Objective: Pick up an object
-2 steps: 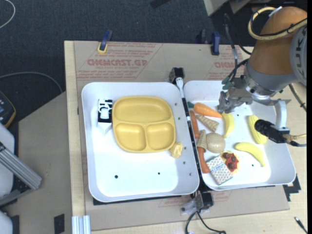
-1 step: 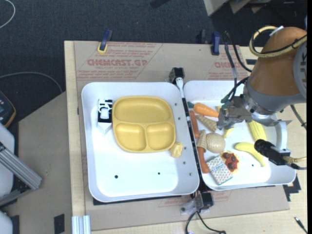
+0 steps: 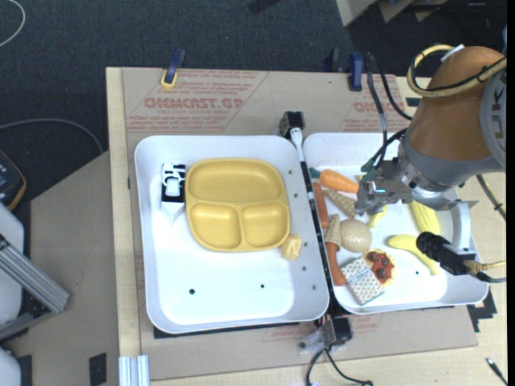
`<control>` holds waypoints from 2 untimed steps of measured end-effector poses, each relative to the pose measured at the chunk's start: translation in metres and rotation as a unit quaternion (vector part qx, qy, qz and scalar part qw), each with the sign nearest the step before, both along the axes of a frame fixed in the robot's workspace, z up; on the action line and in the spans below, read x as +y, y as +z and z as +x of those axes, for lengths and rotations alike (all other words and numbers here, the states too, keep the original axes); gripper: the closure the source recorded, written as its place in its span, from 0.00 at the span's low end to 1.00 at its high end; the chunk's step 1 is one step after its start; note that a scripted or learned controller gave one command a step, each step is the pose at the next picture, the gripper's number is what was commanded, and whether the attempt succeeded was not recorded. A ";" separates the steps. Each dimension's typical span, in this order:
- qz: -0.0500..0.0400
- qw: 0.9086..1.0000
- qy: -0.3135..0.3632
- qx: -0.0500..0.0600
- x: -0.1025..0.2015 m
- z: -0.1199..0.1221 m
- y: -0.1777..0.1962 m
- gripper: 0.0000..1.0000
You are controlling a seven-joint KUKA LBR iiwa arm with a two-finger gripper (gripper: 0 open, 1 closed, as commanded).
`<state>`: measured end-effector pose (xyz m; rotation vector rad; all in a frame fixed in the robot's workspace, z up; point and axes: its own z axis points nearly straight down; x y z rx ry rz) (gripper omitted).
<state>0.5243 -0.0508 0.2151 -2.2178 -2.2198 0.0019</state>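
I see my gripper (image 3: pixel 375 196) low over the right bin (image 3: pixel 463 296), near its top left part. I cannot tell how it is set from up here.

The toy food sits all around it. A carrot (image 3: pixel 338 182) lies just to the left of the gripper, near the bin's left wall. A round tan ball (image 3: pixel 355 234) sits just below the gripper, and a striped cone (image 3: pixel 333 232) touches it on the left. A pizza slice (image 3: pixel 372 271) lies lower down, near the front. A banana (image 3: pixel 406 246) lies to the right of the ball, and a corn cob (image 3: pixel 424 215) sits above the banana, beside my arm.

In the left bin (image 3: pixel 161 296) a yellow tray (image 3: pixel 238 203) lies flat.
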 end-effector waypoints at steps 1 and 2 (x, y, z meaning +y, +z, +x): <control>-0.001 1.000 -0.001 -0.003 -0.010 0.010 0.012 1.00; 0.000 1.000 -0.001 0.000 -0.004 -0.007 0.014 1.00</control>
